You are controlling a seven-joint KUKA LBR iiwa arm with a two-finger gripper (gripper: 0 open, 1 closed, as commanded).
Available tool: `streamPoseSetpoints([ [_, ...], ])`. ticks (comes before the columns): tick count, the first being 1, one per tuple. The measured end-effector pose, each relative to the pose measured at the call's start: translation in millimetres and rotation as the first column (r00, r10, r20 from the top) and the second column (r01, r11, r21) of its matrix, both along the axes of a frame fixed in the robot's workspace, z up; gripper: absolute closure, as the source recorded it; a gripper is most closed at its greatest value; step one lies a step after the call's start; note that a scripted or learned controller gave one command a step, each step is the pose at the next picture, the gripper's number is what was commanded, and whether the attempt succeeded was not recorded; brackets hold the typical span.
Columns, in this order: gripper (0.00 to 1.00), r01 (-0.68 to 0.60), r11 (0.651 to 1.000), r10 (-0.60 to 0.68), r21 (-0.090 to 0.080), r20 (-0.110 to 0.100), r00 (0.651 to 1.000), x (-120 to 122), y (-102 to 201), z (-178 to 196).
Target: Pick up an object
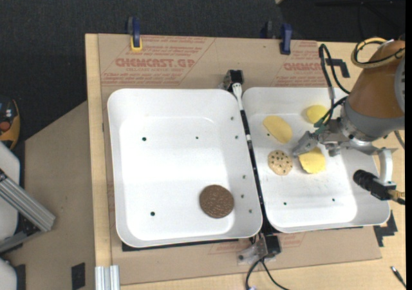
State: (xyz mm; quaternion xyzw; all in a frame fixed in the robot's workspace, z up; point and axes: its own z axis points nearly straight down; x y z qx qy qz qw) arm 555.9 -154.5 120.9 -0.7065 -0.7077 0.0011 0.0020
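Note:
In the right bin (309,214) lie a yellow oval piece (278,128), a smaller yellow piece (315,113) near the far wall, another yellow piece (313,163) and a small chocolate-chip cookie (279,162). A round brown cookie (216,201) rests in the left bin (161,121), near its front right corner. My gripper (308,145) reaches in from the right and hangs low over the right bin. It is just above the nearer yellow piece and to the right of the chip cookie. I see nothing held in it.
A black divider rail (246,147) runs between the two bins. Cables (331,69) loop above the arm's orange band (380,92). Two clamps (134,32) (285,37) hold the board at the far edge.

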Motion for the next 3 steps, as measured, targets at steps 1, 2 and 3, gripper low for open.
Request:
streamPoseSetpoints([
  [1,0.00,0.003,1.000,-0.003,0.001,-0.001,1.000,1,-8,-39],
  [2,1.00,0.003,1.000,-0.003,-0.002,0.005,1.000,2,-9,-26],
  [3,1.00,-0.008,1.000,0.008,0.001,0.012,1.000,-1,91,69],
])
